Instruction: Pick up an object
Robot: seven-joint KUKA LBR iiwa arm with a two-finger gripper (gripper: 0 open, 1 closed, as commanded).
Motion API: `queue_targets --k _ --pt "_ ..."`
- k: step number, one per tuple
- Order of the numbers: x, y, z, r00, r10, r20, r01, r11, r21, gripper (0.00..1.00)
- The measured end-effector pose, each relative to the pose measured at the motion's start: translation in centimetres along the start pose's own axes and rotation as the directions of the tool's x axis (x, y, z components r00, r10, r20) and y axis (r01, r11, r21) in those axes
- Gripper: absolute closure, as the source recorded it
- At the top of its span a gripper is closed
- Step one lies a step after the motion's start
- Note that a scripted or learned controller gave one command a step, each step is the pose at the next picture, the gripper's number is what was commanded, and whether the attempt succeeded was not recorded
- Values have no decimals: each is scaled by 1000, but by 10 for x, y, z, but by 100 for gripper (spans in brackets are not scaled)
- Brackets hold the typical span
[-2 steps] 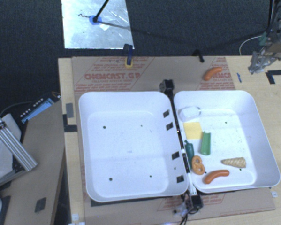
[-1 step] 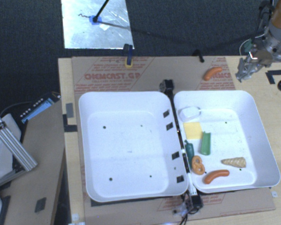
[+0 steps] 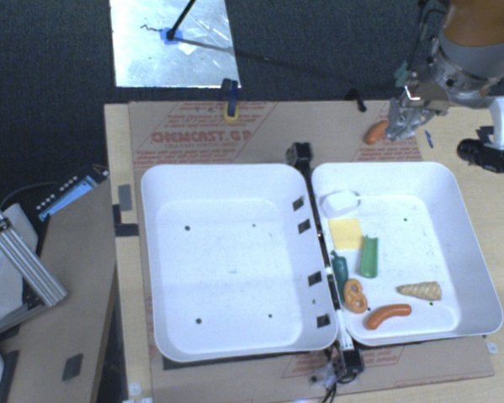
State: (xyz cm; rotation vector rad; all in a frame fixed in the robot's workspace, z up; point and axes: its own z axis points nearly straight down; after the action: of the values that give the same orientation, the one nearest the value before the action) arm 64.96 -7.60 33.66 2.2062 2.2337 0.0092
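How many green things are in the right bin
2. A green cylinder lies beside the yellow block, and a smaller dark green piece sits against the bin's left wall. More could be hidden there.

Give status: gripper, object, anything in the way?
Gripper raised behind right bin, orange piece at its fingers, grip unconfirmed. Sausage, cone, green cylinder in bin. No obstruction.
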Motion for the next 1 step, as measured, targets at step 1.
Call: queue_targets --k 1 --pt "43 -23 -14 1000 4 1 -4 1000 3 100"
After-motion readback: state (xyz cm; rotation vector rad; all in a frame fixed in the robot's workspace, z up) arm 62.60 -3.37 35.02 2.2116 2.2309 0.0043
